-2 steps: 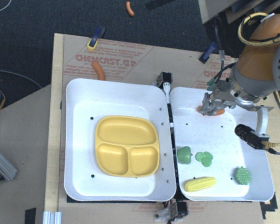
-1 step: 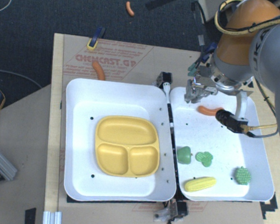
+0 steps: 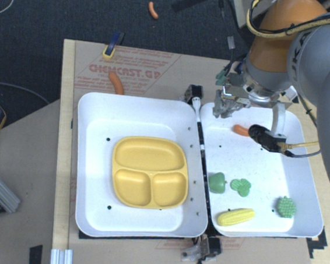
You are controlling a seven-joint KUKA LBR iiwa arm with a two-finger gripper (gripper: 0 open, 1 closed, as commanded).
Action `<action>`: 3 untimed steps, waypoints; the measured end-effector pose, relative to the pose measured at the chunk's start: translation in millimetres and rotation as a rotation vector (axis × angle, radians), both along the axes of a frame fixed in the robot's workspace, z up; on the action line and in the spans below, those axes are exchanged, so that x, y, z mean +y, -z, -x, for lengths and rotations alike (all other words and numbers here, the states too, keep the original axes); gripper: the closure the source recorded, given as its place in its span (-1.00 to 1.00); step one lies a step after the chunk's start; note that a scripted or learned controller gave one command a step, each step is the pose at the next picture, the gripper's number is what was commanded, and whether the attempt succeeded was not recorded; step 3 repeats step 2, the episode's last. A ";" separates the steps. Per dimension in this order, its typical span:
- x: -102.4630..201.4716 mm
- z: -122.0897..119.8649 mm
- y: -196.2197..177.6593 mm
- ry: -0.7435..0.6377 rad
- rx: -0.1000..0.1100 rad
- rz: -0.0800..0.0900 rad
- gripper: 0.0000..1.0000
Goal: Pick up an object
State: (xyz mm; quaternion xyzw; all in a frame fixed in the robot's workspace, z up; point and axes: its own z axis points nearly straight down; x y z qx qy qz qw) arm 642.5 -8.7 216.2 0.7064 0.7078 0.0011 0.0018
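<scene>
Carrot (image 3: 241,129), small and orange, lies at the far side of the right bin (image 3: 305,190), partly hidden. The gripper (image 3: 226,108) hangs just left of it; I cannot tell its opening.

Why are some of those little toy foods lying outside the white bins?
Two stray pieces stand out: an orange carrot lies on the cardboard behind the left bin, and another small orange piece sits on the dark floor. The other toys lie in the right bin.
</scene>
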 end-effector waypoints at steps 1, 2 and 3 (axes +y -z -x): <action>-7.6 0.6 0.7 0.003 0.002 0.001 1.00; -9.7 -5.2 -13.8 0.001 0.000 0.000 1.00; -9.7 -5.2 -13.8 0.001 0.000 0.000 1.00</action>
